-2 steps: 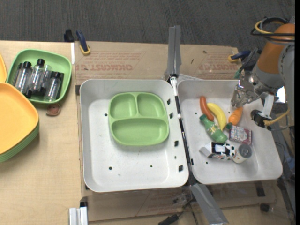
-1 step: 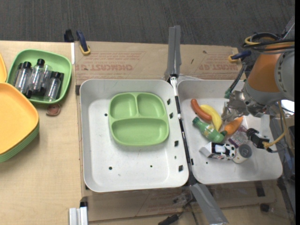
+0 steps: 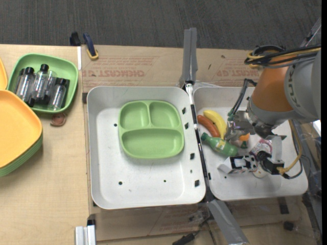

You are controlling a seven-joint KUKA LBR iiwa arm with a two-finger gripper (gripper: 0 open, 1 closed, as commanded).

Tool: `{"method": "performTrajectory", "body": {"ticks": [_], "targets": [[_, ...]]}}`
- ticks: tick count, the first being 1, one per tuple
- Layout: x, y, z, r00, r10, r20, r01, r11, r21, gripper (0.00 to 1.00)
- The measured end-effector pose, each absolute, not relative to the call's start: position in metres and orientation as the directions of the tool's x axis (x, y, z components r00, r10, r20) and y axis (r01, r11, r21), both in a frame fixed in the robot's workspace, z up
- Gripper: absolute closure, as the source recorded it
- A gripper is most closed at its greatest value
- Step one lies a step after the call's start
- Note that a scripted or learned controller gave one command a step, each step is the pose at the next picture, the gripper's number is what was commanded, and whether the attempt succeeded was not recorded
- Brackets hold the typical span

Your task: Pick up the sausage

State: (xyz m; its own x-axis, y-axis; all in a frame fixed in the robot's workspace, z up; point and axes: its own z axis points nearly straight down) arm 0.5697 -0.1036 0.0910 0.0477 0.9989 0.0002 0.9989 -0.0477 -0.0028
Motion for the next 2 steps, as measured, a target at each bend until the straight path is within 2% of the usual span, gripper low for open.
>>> {"method": "performTrajectory", "body": {"ticks": [1, 2], "targets": [[0.595, -0.118, 0.091, -0.030, 1.000, 0.000, 1.000, 0.030, 0.000, 1.00], [0.620, -0.096, 0.092, -0.173, 0.985, -0.001, 0.985, 0.173, 0.000, 1.00]]}}
